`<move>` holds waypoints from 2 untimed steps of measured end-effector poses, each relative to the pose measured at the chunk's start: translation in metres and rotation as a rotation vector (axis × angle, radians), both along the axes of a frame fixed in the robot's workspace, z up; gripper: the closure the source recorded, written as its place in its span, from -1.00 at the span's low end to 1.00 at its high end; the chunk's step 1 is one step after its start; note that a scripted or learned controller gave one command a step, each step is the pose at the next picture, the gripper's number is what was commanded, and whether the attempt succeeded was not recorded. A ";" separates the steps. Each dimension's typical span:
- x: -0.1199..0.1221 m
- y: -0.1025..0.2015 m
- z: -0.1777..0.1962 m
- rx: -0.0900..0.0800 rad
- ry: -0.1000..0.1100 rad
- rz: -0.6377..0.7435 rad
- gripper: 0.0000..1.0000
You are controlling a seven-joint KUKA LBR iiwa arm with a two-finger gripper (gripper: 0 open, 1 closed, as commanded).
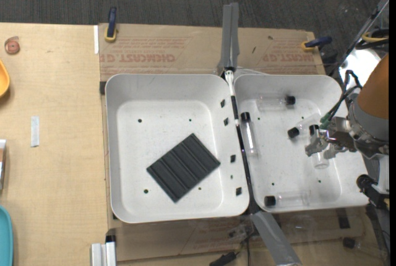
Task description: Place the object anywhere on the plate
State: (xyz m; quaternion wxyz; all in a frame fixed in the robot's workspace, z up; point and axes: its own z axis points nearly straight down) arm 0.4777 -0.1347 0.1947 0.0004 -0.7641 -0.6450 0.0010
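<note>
A dark grey ribbed rectangular plate (184, 167) lies turned at an angle on the floor of the left bin (124, 135). Several clear vials with black caps lie in the right bin (334, 187): one along its left wall (248, 135), one near the back (276, 100), one at the front (289, 200). A small black-capped piece (293, 132) sits mid-bin. My gripper (317, 146) hangs low over the right side of the right bin, just right of that piece. A faint clear object (320, 163) lies right below the gripper.
A metal divider bar (229, 42) runs from the back down between the two bins. Clamps (111, 23) (317, 43) hold the cardboard sheet behind them. The wooden bench (49, 135) to the left carries small items along its left edge.
</note>
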 end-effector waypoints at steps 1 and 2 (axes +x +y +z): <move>0.043 0.059 -0.005 -0.001 0.002 0.060 1.00; 0.056 0.121 -0.004 -0.001 0.001 0.224 1.00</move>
